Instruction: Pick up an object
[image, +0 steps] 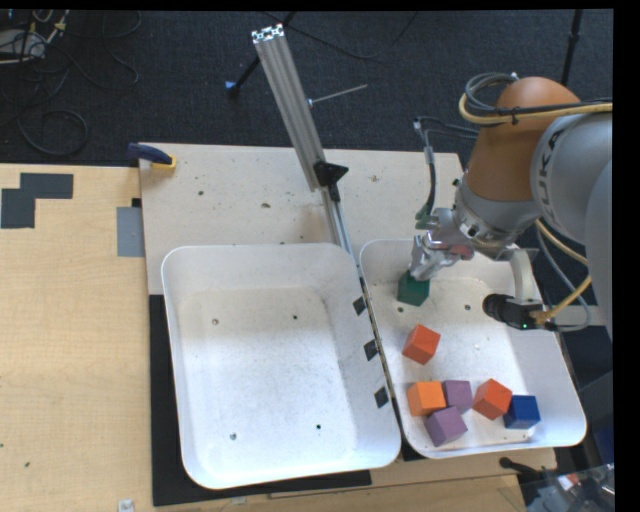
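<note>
Green cube (413, 291) is sitting in the right bin (565, 400), near its upper left corner, directly under the gripper (428, 262). Fingers are reaching down onto the cube's top edge, but whether they are clamping it or standing apart cannot be told. Remaining cubes are lying lower down: one orange cube (421, 343) alone, others clustered near the front wall, well apart, leaving clearance for grasping.

Grey arm enters from the right, orange band above the wrist, wrist bent downward and leftward. Gripper (418, 272) points down-left, low; finger spread unreadable from this slanted view. Cables loop around the wrist housing.
</note>
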